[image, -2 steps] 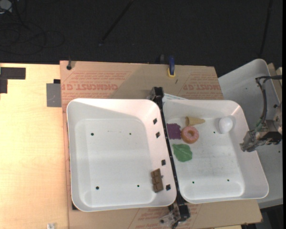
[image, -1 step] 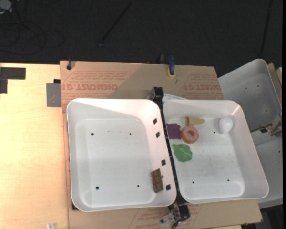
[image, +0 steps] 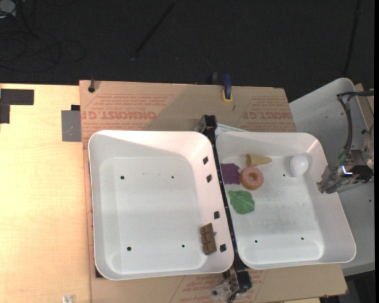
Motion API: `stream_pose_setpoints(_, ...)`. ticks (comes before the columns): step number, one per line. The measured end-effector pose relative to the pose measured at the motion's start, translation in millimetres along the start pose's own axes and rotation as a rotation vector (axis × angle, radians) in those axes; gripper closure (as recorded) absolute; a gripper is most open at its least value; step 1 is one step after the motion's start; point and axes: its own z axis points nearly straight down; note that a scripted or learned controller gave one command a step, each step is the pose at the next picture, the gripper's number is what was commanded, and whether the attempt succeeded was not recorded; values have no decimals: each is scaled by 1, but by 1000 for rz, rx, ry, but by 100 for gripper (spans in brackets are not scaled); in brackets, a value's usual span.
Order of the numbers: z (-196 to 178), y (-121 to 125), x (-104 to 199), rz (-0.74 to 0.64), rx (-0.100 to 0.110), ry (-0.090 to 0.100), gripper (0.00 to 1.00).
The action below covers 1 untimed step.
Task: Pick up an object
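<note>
- Wooden worktop [image: 31, 188], bearing two shallow white bins side by side.
- Left bin [image: 107, 163], a brown block [image: 208, 238] by its right wall.
- Right bin [image: 328, 242], holding a green piece [image: 242, 202], purple piece [image: 230, 172], pink ring [image: 252, 179], white ball [image: 298, 165], yellow cone [image: 257, 160].
- Gripper [image: 331, 183] at right bin's right rim, apart from every object; jaws' state impossible to tell.
</note>
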Motion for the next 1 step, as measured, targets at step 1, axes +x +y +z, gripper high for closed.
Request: stream_pose_setpoints(1,-110,-26,-19,3,-15,-7,100)
